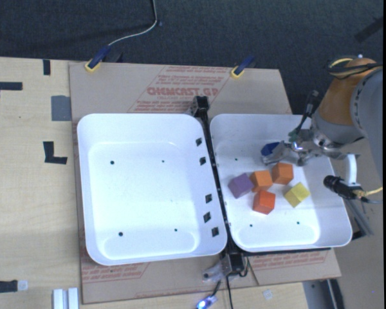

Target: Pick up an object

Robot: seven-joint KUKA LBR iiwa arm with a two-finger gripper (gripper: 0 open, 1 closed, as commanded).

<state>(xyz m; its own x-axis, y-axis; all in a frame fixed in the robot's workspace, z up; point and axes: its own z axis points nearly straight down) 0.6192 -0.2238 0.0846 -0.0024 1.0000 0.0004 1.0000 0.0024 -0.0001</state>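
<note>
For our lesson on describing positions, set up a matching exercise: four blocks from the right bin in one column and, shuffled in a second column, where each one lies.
Column 1
1. purple block
2. yellow block
3. blue object
4. lowest orange block

Column 2
A. farthest right of the blocks
B. nearest the divider between the bins
C. beside the gripper, at the top of the group
D. nearest the front rim of the right bin

Pairs: 1-B, 2-A, 3-C, 4-D

I see five blocks in the right bin [244,237]; purple block [240,185], small orange block [262,179], red-orange block [264,201]. Brown-orange block [283,172] and yellow block [296,194] lie just beside them.
</note>
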